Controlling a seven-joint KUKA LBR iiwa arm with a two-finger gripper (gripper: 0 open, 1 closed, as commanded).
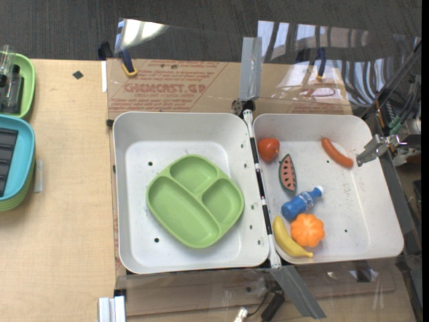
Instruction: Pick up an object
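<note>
Fingers (365, 157): a grey tip pokes over the right bin's (395, 243) right rim at about 3 o'clock of that bin; too small and too edge-on to say whether they stand wide or narrow, and nothing shows between them. Gripper (375, 149) sits at the rim's upper right, with the rest of the arm off to the right among cables. Nearest candidate is the sausage (336, 152), just beside the tip, lying toward 9 o'clock from it. Its long axis runs from 10 o'clock down to 4 o'clock, lower end closest to the fingers. Judgement: a short reach leftward and down would put the fingers over it, and closing across that slanted axis looks the likeliest grasp. Other items lie farther off, all in the right bin: tomato (268, 148) at the left wall, melon slice (287, 173) just below and right of it, blue bottle (300, 204) toward the bin's middle, orange (308, 229) touching the bottle's lower end, banana (288, 241) curled against the orange at the lower left corner. These cluster toward 8 o'clock from the fingers, well apart from them. Left bin (127, 200) holds a green divided plate (194, 200). No pick made yet.
</note>
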